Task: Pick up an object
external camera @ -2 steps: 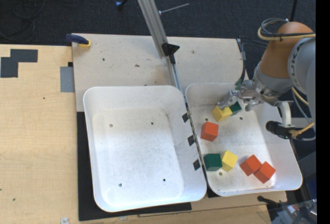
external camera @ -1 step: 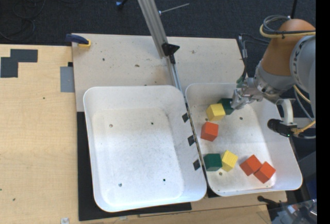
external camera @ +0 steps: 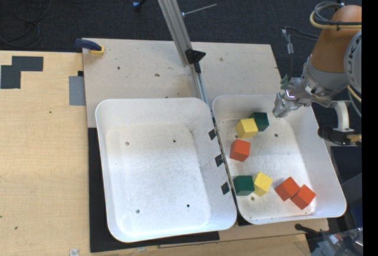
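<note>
Camera view.

Right bin [external camera: 331,190]: seven blocks inside, all well clear of the right wall.
- Upper group: yellow block [external camera: 247,127] touching dark green block [external camera: 260,120], near the back rim.
- Orange block [external camera: 240,150] just below that pair, apart from it, close to the left wall.
- Lower group, left: green block [external camera: 243,184] touching a second yellow block [external camera: 263,183]. Green block hard against the left wall.
- Lower group, right: two red blocks [external camera: 295,192] touching corner to corner, near the front rim.
- Open floor across the middle and along the whole right side of the bin.

Gripper [external camera: 282,106]: above the back rim of the right bin, just right of the dark green block, apart from it. Nothing seen held. Open or closed state: cannot tell at this size.

Left bin [external camera: 118,131]: bare white floor with small dark specks.

Obstructions:
- Three black clips [external camera: 219,160] along the shared edge between the two bins.
- Aluminium bar [external camera: 171,10] slanting from the top of the view down to a black bracket [external camera: 194,56] behind the bins, left of the gripper and well apart from it.
- Blue and yellow clamp [external camera: 90,45] at the back left corner of the bench [external camera: 136,72].
- Cables [external camera: 323,13] above the arm's orange band [external camera: 333,42].
</note>
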You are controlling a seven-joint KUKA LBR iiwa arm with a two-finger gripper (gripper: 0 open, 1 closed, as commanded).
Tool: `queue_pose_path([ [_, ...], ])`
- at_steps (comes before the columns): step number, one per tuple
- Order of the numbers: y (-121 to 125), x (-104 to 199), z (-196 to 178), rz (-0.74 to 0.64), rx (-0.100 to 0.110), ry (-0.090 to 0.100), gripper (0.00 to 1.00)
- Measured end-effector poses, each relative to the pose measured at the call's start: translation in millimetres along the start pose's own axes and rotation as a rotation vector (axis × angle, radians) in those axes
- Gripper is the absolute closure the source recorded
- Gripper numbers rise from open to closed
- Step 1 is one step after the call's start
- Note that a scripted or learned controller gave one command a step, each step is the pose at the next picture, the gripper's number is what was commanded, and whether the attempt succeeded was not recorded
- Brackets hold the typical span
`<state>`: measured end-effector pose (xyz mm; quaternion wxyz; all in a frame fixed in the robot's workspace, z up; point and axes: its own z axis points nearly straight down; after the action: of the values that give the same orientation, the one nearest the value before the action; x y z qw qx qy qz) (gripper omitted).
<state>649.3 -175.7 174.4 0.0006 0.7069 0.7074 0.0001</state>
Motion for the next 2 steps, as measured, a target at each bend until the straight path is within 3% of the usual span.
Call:
queue_pose_path([
  [1,-9.2,-0.1,-52.3,0.002,-0.003,-0.001,1.0],
  [2,-8.9,-0.6,-65.8,-0.001,0.001,0.001,1.0],
])
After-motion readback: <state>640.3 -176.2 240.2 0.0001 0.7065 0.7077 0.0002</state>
